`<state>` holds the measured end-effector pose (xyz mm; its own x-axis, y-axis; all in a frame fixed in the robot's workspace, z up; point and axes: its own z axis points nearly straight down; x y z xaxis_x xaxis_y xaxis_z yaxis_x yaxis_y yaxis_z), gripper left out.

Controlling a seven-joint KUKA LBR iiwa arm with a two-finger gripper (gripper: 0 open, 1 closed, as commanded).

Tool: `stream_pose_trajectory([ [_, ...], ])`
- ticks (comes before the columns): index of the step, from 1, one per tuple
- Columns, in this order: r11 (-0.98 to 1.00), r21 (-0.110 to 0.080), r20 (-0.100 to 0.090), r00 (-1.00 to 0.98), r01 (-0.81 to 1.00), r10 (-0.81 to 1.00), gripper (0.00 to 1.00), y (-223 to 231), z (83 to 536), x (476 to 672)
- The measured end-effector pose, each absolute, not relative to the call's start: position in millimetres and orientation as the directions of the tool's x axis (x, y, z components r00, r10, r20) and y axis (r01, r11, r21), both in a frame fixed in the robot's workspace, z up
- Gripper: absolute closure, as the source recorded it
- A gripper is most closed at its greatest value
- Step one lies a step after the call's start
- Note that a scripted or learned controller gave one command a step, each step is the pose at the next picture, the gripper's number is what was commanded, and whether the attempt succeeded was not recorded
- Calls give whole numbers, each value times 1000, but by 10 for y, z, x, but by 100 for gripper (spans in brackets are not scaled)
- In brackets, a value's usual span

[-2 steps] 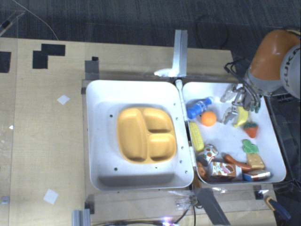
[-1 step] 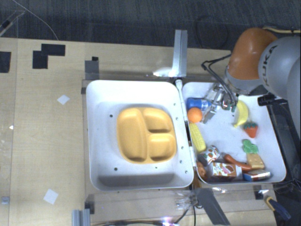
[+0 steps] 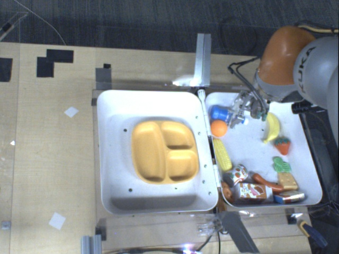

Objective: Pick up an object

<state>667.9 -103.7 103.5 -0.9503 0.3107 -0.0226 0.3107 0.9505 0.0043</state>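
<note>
Objects for picking all sit in the right bin [image 3: 310,157], on the table. Nearest the camera, along the bin's front edge, lies a jumble of small packets [image 3: 251,189]; a corn cob [image 3: 221,153] lies lengthwise against the left wall. Farther back are a banana [image 3: 272,127] and an orange ball [image 3: 219,128], with a blue item [image 3: 219,112] just behind the ball. The jaws [image 3: 244,110] hang over the bin's far left corner, just right of the blue item, which looks the closest candidate. I cannot tell whether they are open or closed. The left bin [image 3: 114,142] carries a yellow divided tray [image 3: 164,151].
</note>
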Motion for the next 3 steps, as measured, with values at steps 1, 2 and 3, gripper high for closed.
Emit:
stream_pose_trajectory([
  [1,998,-2,-12,-998,-68,-68,100,-1453,886,6295],
  [2,1000,-2,-15,-1000,-13,-13,100,-2062,899,6563],
  [3,1000,-1,-14,-1000,-14,-14,0,-2053,893,6562],
])
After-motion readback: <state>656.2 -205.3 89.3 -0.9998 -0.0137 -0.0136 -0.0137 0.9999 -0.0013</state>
